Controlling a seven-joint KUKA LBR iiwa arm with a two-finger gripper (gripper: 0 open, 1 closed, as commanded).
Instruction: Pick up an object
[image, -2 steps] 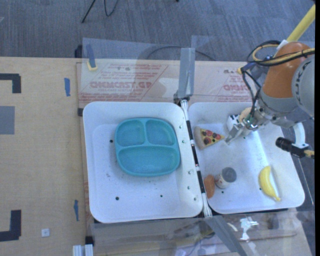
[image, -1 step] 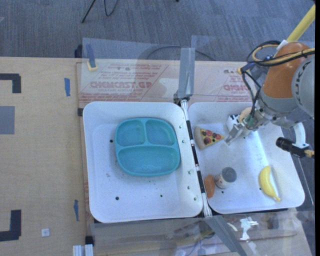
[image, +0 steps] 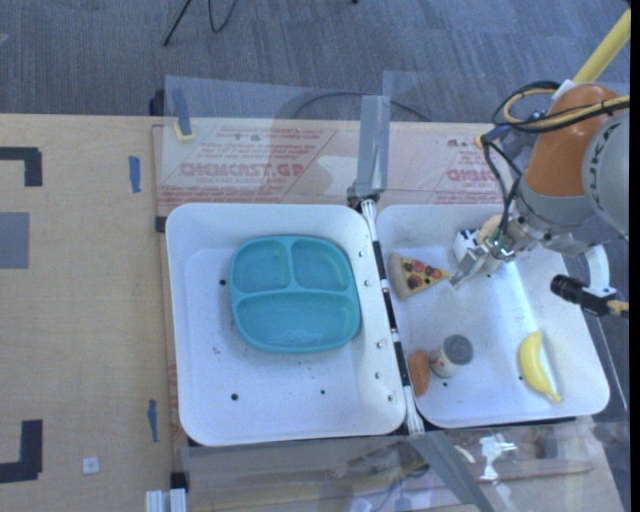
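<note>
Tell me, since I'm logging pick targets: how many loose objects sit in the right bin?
4: pizza slice at the upper left, hot dog at the lower left, small can beside it, banana at the lower right. The arm may hide others.

Red print reading roughly "CHEMCAST GP" showing on the clear plastic sheet (image: 250, 160) lying behind the left bin (image: 195, 400), smaller red lines around it too blurred to make out, a partial repeat of the red lettering (image: 470, 172) showing behind the right bin (image: 590, 395), cut off.
</note>
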